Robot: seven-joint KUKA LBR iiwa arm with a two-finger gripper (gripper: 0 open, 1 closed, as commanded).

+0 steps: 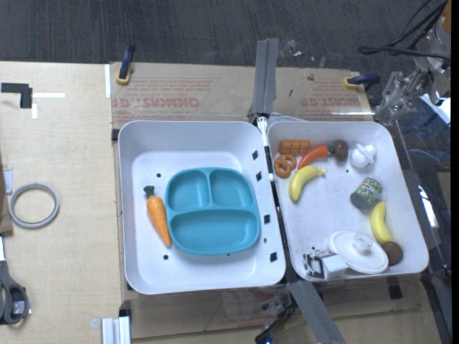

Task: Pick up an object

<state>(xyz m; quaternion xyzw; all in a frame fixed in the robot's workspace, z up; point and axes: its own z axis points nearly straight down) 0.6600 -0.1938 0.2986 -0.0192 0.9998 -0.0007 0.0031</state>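
Right bin (406, 165) is crowded along its far and right walls, with bare floor in the middle. Left bin (133, 192) has a carrot (158, 218), orange with a green top, just beside a blue tray (213, 211). Gripper (403, 95) hangs outside the right bin's far corner, blurred among cables; open or closed, cannot tell

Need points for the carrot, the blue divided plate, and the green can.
carrot (158, 219), camera view, middle of orange body
blue divided plate (213, 233), camera view, large lower compartment
green can (366, 193), camera view, its side
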